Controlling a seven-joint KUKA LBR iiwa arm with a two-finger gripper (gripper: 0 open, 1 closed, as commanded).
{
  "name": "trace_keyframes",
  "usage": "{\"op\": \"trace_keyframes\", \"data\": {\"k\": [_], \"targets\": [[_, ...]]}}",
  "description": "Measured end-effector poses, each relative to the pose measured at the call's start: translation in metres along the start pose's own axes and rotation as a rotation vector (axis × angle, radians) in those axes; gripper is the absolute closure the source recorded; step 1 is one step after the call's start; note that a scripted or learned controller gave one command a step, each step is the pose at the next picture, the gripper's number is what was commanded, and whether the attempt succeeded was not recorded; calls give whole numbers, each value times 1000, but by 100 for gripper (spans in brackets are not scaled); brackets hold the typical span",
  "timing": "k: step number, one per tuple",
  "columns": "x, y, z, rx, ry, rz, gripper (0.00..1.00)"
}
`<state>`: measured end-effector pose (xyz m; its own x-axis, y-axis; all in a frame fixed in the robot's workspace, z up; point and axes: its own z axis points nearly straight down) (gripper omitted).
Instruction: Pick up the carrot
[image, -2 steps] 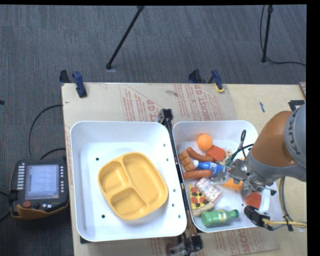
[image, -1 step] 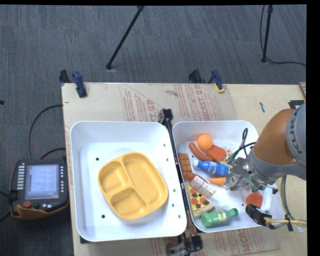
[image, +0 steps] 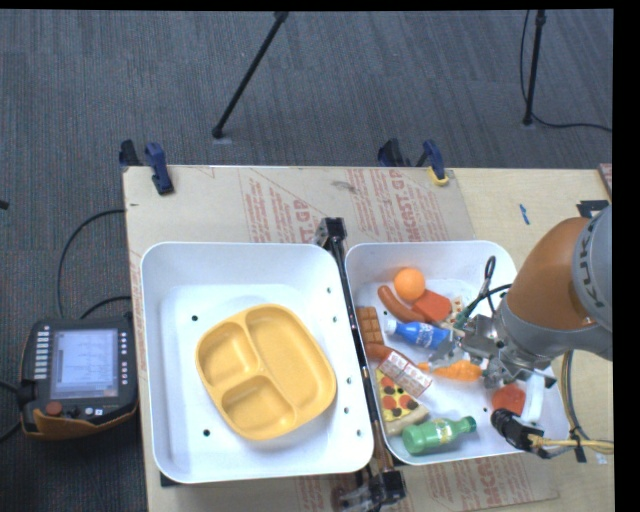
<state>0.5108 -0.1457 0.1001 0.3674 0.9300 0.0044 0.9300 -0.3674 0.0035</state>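
The tool (image: 472, 352) is sitting low in the right bin (image: 455, 252), just above the carrot (image: 458, 371) beside the blue bottle (image: 418, 334), its finger spread too obscured to tell.

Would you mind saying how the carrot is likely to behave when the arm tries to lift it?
The carrot looks like a small toy, so probably light and stiff. Its tapered shape may slip or roll. It lies close to the blue bottle, which may get nudged.

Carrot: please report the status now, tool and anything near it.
Tool down in right bin, over the carrot. Carrot lying flat on bin floor, not lifted. Blue bottle and pizza slice crowd it.
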Motion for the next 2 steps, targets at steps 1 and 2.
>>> {"op": "trace_keyframes", "data": {"k": [1,2], "targets": [[-26,-9,13,8,-3,94,0],[-27,-9,4,10,-2,100,100]]}}
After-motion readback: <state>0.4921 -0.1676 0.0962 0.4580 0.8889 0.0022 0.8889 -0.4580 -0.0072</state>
